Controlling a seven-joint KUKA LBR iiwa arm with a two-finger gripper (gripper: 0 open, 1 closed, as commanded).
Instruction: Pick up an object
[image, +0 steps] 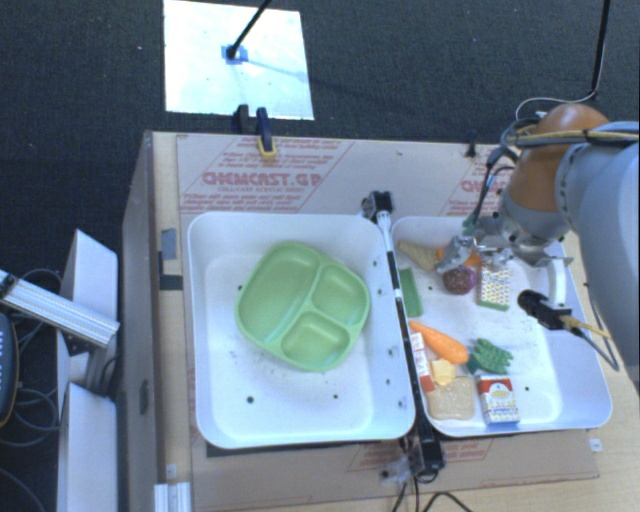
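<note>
**Robot arm reaching into the right bin of small food toys**

Seen from above, two shallow white bins sit side by side on a bench. The left bin (230, 400) holds one light green divided plate (303, 305). The right bin (580, 395) holds the small things the arm could pick up.

The grey arm with its orange band comes in from the right. Its gripper (468, 250) hangs low over the far end of the right bin, just above a small dark red ball (459, 279). Whether the gripper is open or closed cannot be told here; nothing is visibly held.

The red ball seems the likely target. To do this step well, the gripper should come straight down centred on the ball, since a round thing can roll away if struck off-centre. A tan wedge (422, 256) and a dotted card (493, 287) lie close by and should not be caught.

Counted in the right bin: one red ball, one tan wedge, one dotted card, one green bar (410, 291), one carrot (440, 342), one dark green leafy piece (490, 355), one slice of toast (452, 399), one small red box (498, 399).
</note>
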